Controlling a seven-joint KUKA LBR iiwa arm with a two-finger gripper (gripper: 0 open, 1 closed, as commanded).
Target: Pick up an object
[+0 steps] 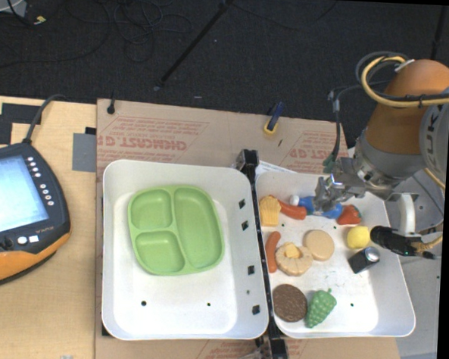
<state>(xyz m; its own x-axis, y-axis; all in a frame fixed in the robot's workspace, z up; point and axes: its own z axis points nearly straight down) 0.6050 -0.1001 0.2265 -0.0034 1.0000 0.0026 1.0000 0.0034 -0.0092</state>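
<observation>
The claw (pixel 331 195) hangs over the blue toy (pixel 314 205) near the right bin's (pixel 398 318) far edge; its spread I cannot tell; the toy looks light, stiff, slippery; grip its middle.

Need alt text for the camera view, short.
A grey-and-orange arm reaches from the right, its gripper low over toy food in the right bin: a blue piece, lemon, cookie, grapes. The left bin holds a green tray.

Two smooth glossy white plastic bins (pixel 117 206); matt green plastic tray (pixel 176 230); brown printed cardboard sheet (pixel 174 138) beneath; shiny plastic toy lemon (pixel 358 237); dull brown cookie (pixel 289 302).
</observation>
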